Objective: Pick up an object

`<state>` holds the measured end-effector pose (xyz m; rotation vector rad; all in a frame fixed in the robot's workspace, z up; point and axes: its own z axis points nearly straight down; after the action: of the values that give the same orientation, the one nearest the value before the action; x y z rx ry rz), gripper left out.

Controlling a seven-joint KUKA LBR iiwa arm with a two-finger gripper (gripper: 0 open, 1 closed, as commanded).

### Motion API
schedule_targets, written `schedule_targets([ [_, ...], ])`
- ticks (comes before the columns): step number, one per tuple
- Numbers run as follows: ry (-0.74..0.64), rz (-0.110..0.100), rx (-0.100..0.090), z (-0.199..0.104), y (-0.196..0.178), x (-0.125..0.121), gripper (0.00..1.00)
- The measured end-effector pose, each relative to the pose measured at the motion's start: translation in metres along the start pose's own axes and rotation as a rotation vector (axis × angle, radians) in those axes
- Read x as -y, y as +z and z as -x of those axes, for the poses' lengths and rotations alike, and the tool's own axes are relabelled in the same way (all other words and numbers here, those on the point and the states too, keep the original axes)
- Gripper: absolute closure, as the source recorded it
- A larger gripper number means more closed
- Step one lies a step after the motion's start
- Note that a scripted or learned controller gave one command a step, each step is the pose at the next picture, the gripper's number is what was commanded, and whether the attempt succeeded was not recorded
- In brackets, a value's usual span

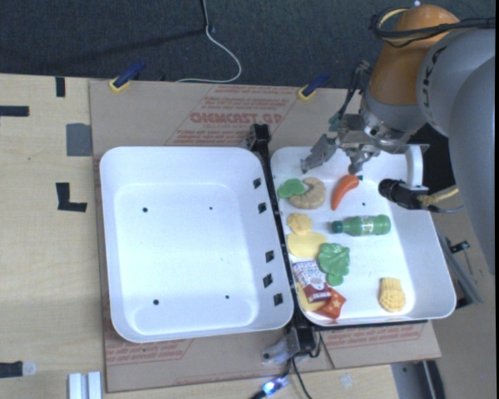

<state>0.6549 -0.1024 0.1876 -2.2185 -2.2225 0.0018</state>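
An orange-red chilli pepper [343, 191] is lying tilted in the upper part of the right bin [424, 264], just below the gripper [337, 155], with nothing clamped on it. The gripper is hanging over the bin's far edge with its two fingers spread apart and nothing sitting between them. Left of the pepper, a round biscuit [311, 195] is lying with a green leafy piece [290, 188] overlapping it. Below the pepper, a green bottle [362, 224] is lying on its side. Further down, a yellow piece [303, 243], a green broccoli-like piece [334, 259] and a red snack packet [320, 293] are crowding the bin's left wall, and a corn cob [391, 294] is sitting near the front right corner. The left bin [125, 223] is sitting beside it, walls touching
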Motion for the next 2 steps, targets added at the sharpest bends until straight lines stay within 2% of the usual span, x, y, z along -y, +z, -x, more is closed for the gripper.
schedule_targets([
  [1,0.001,0.02,0.006,0.031,-0.204,-0.004,0.0],
  [2,-0.001,-0.019,-0.004,-0.024,-0.04,0.057,0.0],
])
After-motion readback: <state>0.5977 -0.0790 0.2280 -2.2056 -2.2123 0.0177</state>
